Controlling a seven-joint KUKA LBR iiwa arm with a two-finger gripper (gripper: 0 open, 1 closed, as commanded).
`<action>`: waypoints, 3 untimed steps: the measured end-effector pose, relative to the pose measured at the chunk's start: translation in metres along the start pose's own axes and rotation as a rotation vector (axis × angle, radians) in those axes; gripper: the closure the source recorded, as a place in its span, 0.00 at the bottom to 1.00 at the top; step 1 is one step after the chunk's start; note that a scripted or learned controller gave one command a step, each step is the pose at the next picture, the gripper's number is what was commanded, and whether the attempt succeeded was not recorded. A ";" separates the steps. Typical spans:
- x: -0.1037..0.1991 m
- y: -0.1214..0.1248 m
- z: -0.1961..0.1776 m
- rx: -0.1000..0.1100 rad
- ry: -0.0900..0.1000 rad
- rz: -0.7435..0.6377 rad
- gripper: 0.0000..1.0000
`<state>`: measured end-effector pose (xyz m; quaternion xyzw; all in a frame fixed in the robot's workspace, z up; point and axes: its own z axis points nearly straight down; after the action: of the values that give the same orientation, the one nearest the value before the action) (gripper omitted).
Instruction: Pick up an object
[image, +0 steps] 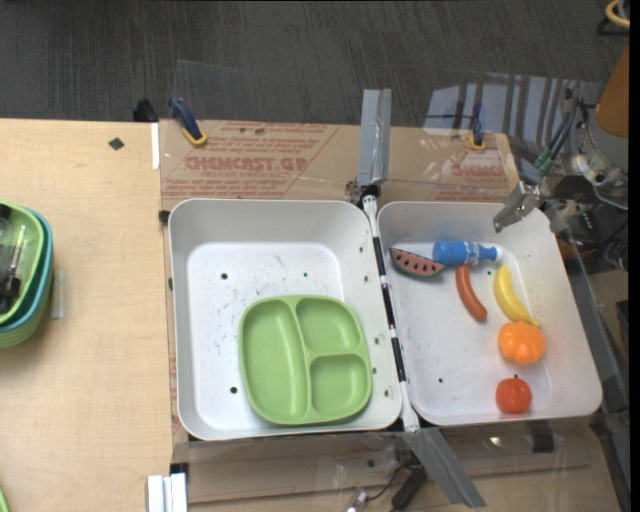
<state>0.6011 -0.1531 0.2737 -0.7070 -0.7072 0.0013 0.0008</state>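
The right bin (575, 330) holds several toy foods. A watermelon slice (415, 263) lies at its left near the divider, with a blue bottle (462, 252) on its side just beyond. A red sausage (472, 294) and a yellow banana (511, 295) lie mid-bin. An orange fruit (521, 342) and a red tomato (513, 395) sit toward the front right. My gripper (514, 212) hangs over the bin's far right corner, above and to the right of the bottle, apart from every object.
The left bin (200, 300) holds a green divided plate (305, 357). Stacked green containers (22, 275) stand at the bench's left edge. Cardboard (260, 160) and blue clamps lie behind the bins. A metal post (374, 140) rises between them.
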 end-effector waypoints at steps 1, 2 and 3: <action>-0.001 0.000 -0.008 0.002 -0.001 -0.002 1.00; 0.063 0.047 0.048 0.001 0.000 0.082 1.00; 0.144 0.058 0.083 0.001 0.000 0.041 1.00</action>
<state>0.6584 -0.0088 0.1904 -0.7215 -0.6924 0.0017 0.0009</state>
